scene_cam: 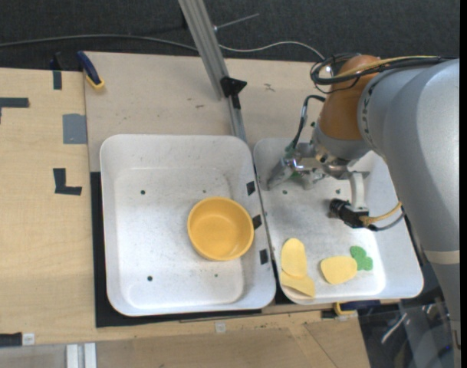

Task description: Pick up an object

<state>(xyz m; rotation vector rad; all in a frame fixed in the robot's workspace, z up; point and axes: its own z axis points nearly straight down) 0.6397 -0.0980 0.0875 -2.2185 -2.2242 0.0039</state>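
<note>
Two fingers (277, 176) low in the right bin (394, 282), gap between them unclear, nothing visibly held.

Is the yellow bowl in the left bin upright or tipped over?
Upright. The yellow bowl shows its round open mouth and inside floor facing up, resting on the left bin.

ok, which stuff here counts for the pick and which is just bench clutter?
Pick candidates and tool:
yellow bowl in left bin
yellow pieces and green piece in right bin
gripper

Clutter:
blue-yellow clamp
metal pole
tape marks
</note>
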